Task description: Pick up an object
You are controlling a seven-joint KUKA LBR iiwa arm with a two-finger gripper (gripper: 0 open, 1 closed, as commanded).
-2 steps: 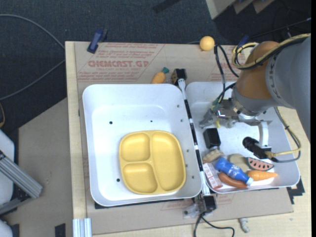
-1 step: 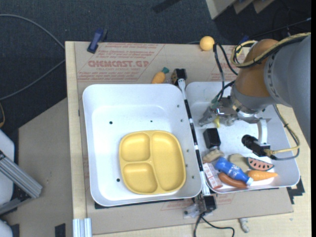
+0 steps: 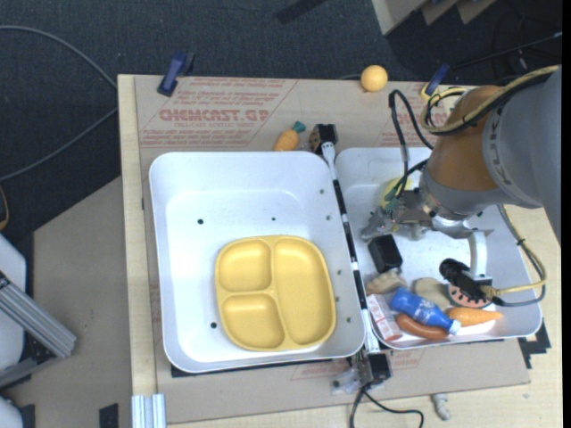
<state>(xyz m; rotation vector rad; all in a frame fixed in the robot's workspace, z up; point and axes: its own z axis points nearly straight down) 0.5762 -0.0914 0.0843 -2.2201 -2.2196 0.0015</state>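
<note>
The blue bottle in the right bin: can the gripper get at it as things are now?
Probably yes. The blue bottle lies uncovered near the bin's front, and the gripper hangs close above, though neighbouring items crowd it.

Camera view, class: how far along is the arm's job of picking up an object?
Done: the gripper is down inside the right bin, by the black block. In hand: nothing visibly. Left: grasp and lift an object; the blue bottle and carrot lie untouched.
</note>
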